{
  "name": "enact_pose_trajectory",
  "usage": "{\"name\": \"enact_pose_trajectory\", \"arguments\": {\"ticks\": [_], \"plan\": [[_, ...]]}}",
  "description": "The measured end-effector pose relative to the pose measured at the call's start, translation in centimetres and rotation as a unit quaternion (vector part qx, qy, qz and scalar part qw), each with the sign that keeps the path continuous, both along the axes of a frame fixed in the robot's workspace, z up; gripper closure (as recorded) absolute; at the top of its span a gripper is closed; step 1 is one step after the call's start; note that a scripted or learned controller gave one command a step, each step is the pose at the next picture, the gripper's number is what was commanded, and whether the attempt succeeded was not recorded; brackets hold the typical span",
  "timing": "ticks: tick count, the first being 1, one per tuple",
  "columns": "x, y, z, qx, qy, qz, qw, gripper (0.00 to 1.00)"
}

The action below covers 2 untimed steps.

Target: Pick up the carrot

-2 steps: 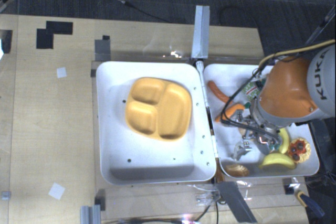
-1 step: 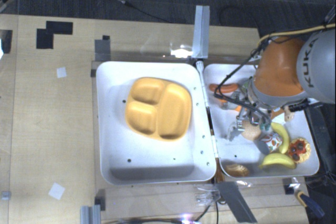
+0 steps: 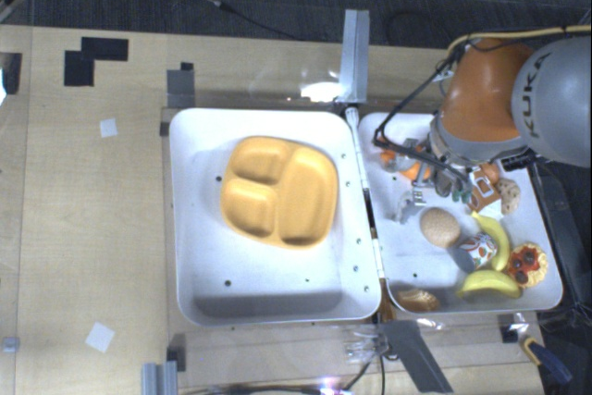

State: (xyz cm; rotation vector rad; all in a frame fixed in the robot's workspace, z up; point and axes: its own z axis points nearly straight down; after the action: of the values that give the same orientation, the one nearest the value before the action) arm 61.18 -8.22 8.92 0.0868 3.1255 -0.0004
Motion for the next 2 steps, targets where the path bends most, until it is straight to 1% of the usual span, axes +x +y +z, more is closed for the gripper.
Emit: {"name": "enact_pose_trajectory", "arguments": {"ticks": [1,2], "plan": [[0.3,0.2,1.4,-0.0003,-0.005,0.003,1.0,1.0],[-4.3,5.6,10.1,0.002,-0.001,-0.048,0.9988,1.0]]}}
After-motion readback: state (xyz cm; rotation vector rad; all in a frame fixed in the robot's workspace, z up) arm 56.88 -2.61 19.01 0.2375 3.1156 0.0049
